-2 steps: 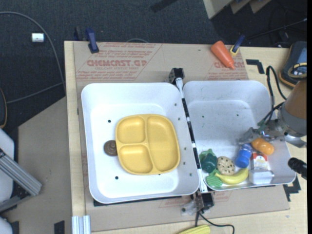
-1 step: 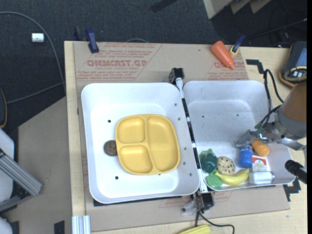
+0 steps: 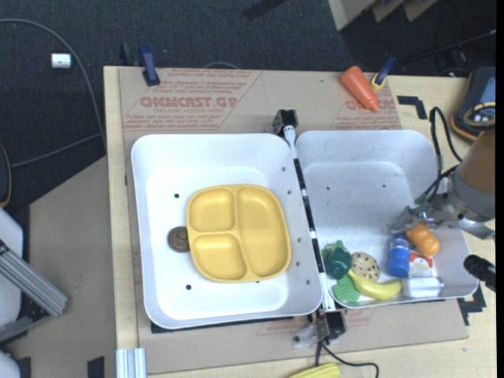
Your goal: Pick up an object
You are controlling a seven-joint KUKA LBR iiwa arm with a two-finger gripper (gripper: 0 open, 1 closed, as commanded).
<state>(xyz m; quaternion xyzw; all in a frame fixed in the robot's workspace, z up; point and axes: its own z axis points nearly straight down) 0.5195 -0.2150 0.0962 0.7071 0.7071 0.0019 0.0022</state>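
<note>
My gripper (image 3: 415, 220) hangs low over the right side of the right bin (image 3: 354, 164), reaching in from the right edge. Just under it lies a small orange object (image 3: 424, 240), touching or nearly touching the gripper; I cannot tell whether it is held. Beside that stands a blue bottle (image 3: 399, 257). Along the bin's front lie a yellow banana (image 3: 376, 288), a speckled cookie (image 3: 364, 264), a dark green toy (image 3: 337, 258) and a white box (image 3: 422, 287).
The left bin (image 3: 157, 172) holds a yellow divided plate (image 3: 238, 233) and a brown disc (image 3: 179, 239) at its left. An orange carrot-like toy (image 3: 361, 89) and a blue clamp (image 3: 147, 65) lie on the bench behind the bins.
</note>
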